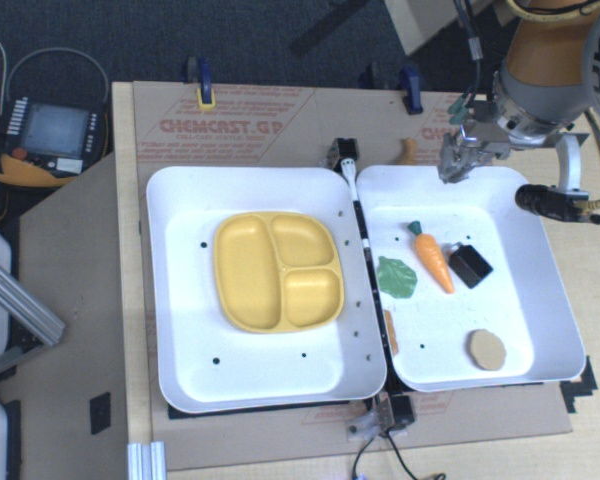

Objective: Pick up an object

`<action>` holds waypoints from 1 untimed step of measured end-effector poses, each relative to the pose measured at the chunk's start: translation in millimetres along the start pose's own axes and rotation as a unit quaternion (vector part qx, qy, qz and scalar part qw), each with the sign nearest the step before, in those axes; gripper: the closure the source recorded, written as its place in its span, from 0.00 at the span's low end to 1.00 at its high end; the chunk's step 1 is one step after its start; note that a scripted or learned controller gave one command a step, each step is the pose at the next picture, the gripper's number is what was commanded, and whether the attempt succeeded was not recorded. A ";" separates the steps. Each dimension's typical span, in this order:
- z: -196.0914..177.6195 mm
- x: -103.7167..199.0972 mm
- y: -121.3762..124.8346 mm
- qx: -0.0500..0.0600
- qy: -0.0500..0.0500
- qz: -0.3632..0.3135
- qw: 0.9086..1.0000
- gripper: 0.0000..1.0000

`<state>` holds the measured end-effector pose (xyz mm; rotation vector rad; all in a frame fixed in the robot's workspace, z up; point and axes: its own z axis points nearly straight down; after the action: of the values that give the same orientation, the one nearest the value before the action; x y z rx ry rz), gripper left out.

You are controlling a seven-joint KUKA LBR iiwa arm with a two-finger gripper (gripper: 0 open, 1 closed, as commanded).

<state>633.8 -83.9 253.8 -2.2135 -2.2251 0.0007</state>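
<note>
The metal gripper [458, 160] hangs over the far rim of the right bin [540, 298]; whether it is open or closed I cannot tell. Below it lie a smooth orange carrot [433, 259], a crinkled green leaf [397, 276], a black block [470, 266] and a tan disc [487, 349]. Well left, a yellow divided plate [278, 269] fills the left bin [180, 298].

Bare floor surrounds carrot [434, 259], black block [470, 266], green leaf [397, 276] and tan disc [487, 349], near bin walls [558, 268]
</note>
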 end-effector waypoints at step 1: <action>15.4 53.5 -17.7 0.001 0.000 0.000 1.000 1.00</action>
<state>615.7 -30.4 238.5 -2.2121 -2.2243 0.0009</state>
